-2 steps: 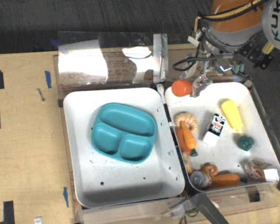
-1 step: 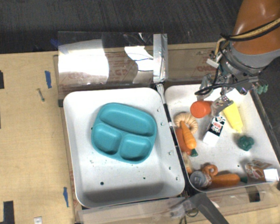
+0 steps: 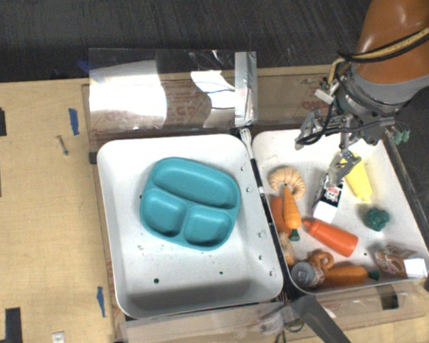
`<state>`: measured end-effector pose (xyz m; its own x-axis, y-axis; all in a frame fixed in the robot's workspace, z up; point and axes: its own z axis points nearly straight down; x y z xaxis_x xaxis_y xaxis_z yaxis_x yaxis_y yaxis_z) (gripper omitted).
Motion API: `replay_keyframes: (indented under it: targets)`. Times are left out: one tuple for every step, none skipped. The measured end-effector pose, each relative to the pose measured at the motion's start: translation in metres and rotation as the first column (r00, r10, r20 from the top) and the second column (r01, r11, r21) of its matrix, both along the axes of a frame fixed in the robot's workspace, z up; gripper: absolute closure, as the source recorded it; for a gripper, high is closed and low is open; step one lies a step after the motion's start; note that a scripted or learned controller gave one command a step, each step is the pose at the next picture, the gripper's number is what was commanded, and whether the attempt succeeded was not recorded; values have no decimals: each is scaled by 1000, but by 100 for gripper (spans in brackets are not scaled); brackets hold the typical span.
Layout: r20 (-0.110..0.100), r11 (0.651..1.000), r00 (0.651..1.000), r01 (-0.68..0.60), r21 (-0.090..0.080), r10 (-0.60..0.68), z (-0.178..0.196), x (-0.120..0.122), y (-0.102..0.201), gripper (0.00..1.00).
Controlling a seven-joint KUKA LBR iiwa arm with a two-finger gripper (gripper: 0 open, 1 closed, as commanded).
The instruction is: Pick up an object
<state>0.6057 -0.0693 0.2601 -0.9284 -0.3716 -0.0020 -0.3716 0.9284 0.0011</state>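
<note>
Tool over right bin, just above yellow block (finger state: can't tell); teal tray in left bin.

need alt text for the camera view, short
The end effector hangs over the right bin, above a yellow block, a carrot and an orange bottle. The left bin holds a teal divided tray.
</note>
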Motion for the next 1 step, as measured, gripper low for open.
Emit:
replay_keyframes:
  targets:
    - [15,992,992,126,0,-126,-139,-21,-37,0]
